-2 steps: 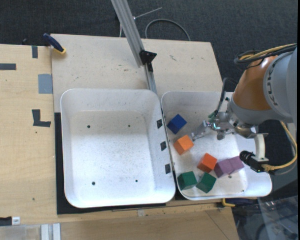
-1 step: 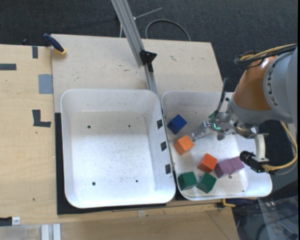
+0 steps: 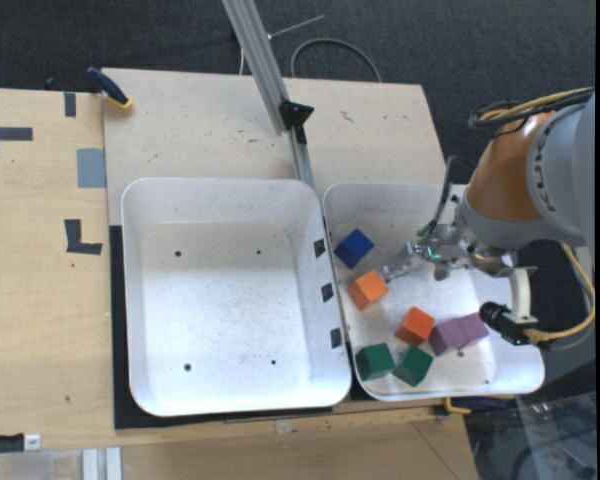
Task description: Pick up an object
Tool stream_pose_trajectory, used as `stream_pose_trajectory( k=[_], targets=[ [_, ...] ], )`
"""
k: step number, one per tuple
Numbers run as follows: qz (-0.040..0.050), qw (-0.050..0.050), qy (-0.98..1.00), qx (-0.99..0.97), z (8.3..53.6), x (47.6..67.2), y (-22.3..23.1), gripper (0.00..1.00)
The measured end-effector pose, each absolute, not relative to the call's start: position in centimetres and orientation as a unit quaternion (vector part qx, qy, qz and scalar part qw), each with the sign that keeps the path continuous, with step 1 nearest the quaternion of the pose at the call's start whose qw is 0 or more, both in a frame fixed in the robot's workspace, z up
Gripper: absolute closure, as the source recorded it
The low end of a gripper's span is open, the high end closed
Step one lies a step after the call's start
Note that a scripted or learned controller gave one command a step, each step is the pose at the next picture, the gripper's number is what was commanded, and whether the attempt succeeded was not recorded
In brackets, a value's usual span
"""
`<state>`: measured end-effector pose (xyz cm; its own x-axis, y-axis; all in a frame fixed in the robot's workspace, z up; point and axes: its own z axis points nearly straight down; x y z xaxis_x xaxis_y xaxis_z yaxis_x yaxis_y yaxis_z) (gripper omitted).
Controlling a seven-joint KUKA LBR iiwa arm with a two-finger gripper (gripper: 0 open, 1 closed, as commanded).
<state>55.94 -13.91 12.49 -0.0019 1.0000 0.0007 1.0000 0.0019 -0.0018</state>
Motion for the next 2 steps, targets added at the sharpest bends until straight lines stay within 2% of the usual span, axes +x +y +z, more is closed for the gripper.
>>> stream_pose_trajectory(
  k=[2],
  targets=[
    [0.0003, 0.001, -0.708, -0.706, 12.49, 55.94, -13.9, 0.0]
  ],
)
